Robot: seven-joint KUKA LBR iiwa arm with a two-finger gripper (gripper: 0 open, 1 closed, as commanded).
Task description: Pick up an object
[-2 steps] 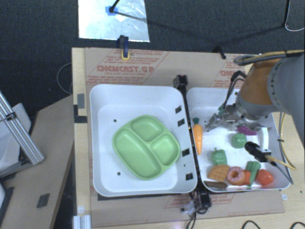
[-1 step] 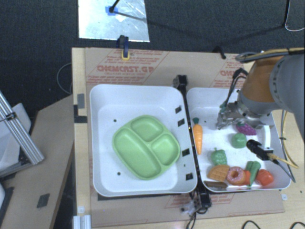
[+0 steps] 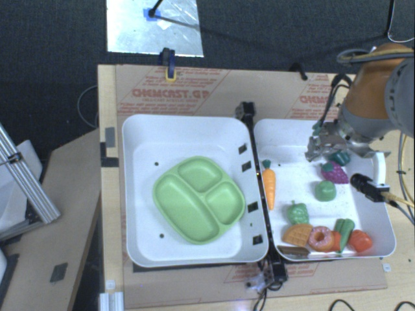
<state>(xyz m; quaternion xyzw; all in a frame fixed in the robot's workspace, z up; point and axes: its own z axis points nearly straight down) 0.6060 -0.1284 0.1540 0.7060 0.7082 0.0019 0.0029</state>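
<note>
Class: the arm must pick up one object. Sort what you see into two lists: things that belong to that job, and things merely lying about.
Belongs to the job:
gripper
right bin
toy carrot
purple grapes
green round toy
pink donut

Just lying about:
left bin
green divided plate
foil sheet

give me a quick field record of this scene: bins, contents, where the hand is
left bin: holds a green divided plate
right bin: holds toy foods
near divider: carrot, upright along the bin's left wall
middle: green round piece, purple grapes, green pepper
front edge: waffle, pink donut, red tomato
hand: low over the back of the right bin, next to a teal item
grasp: cannot tell
</note>
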